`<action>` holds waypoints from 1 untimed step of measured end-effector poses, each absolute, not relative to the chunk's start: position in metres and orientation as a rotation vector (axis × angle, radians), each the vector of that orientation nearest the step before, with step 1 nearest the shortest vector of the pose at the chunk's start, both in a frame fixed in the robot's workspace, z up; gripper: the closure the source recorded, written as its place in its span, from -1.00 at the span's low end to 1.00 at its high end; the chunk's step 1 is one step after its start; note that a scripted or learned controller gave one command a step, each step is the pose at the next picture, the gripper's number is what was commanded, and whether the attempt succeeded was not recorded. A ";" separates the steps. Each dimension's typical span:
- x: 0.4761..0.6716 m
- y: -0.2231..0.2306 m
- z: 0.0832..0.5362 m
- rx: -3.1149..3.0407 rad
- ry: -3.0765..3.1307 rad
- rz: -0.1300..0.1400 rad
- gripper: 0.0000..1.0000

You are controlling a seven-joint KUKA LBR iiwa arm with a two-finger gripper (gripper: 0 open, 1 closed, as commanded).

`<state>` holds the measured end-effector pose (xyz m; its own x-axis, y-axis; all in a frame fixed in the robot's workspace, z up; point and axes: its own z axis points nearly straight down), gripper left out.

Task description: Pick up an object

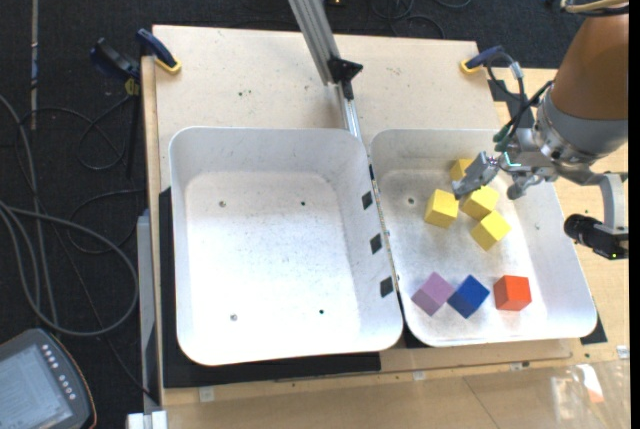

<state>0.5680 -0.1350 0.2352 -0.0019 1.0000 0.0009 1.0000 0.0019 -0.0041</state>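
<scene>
Gripper (480, 173) sits low in the right bin (560, 317), among the yellow cubes (441, 207); cannot tell its state. No cube looks lifted: purple (433, 293), blue (468, 296) and orange (512, 292) rest near the front wall. Pick apparently not yet made.

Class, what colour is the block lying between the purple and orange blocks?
Blue block, clear in the camera view.

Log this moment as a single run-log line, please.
gripper: low in right bin, among yellow blocks | grasp: unconfirmed | purple, blue, orange blocks: untouched
</scene>
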 end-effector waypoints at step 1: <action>0.569 -0.135 0.237 -2.221 -2.222 0.000 -1.00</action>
